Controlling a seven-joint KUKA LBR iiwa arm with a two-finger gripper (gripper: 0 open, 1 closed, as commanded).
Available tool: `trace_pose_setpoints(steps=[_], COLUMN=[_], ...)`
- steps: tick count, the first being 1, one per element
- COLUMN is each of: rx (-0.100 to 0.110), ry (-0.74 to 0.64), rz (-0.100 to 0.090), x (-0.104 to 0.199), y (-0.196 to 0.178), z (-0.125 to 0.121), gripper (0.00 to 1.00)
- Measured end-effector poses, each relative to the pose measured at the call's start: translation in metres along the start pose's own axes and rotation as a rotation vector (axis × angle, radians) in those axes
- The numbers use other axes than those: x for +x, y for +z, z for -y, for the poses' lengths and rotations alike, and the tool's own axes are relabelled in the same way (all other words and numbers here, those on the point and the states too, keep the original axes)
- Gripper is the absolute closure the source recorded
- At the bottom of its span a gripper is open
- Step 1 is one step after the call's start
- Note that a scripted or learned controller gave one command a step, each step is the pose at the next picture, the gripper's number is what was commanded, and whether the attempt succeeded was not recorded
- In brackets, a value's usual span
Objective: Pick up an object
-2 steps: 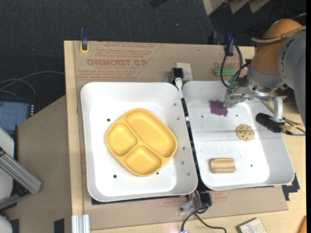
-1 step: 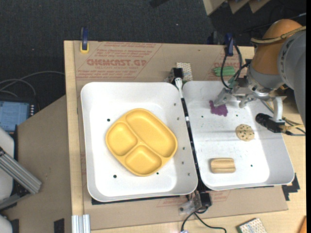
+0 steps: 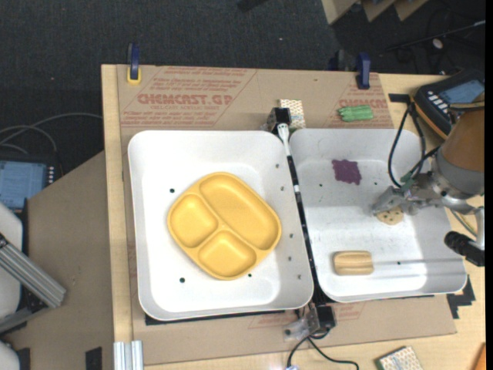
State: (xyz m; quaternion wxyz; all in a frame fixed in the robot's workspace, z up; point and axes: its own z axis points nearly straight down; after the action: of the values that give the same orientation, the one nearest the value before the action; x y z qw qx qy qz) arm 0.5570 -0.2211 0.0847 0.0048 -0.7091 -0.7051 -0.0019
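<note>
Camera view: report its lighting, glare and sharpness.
Camera view: even overhead light, soft shadows; both white bins, left bin especially, look bright yet keep detail; yellow tray has mild sheen; gripper area is slightly soft.

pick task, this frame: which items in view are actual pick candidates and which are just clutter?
Candidates, right bin:
- purple piece
- tan block
- small speckled piece, at the end effector

Just lying about:
- yellow divided tray, left bin
- green item on the bench, behind the bins
- blue clamps
</note>
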Motion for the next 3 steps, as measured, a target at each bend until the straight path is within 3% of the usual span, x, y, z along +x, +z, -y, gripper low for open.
trace_pose_setpoints(steps=[1,2,3], rx=[-0.01,0.004,0.003], ry=[-0.012,0.0,-0.007], rz=[0.01,0.008,-0.003], x=[0.059,0.048,0.0], y=[0.0,0.001,0.0], z=[-0.052,0.053,-0.003], gripper=[0.0,0.0,0.0])
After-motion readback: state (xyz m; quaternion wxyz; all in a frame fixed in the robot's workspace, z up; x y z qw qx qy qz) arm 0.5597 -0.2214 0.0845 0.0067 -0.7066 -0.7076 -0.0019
